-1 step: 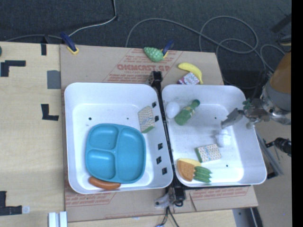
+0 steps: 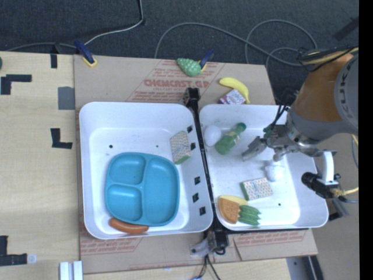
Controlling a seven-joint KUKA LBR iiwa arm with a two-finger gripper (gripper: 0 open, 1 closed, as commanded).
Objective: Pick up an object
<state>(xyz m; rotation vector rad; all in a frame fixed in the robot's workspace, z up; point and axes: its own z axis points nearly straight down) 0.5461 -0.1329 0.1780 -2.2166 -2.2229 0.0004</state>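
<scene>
Hovering mid-bin, fingers (image 2: 265,149) apart

2 shallow white plastic bins (image 2: 93,121), 1 blue divided plate (image 2: 141,189), 1 orange hot dog toy (image 2: 128,227), 2 patterned sponge blocks (image 2: 181,146), 1 green bottle (image 2: 229,139), 1 yellow banana (image 2: 235,87), 1 corn toy w/ green husk (image 2: 238,210).

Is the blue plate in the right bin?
No, the blue plate lies in the left bin, with a sausage beside its near edge.
</scene>
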